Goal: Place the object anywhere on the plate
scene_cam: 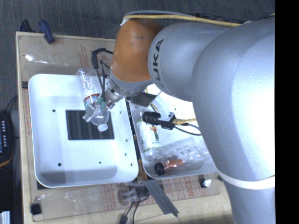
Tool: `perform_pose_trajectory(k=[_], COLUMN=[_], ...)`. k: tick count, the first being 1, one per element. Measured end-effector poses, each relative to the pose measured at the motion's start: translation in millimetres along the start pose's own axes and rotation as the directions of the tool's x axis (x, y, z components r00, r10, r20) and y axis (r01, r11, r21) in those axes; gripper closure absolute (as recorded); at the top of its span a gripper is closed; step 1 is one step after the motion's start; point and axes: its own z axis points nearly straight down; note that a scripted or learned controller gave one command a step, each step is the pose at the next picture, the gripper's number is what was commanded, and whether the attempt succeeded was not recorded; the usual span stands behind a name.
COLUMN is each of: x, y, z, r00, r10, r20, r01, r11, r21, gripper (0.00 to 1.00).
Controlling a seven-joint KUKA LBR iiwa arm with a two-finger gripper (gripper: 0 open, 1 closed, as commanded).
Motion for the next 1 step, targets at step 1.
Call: perform_pose_trajectory(k=[1], x=[-0.4], y=[-0.1], z=[-0.3], r00=[1.0], r10=[0.001], r20=[0.0], r01=[-0.001], r11=[1.0], r21=[0.0], gripper=[0.0])
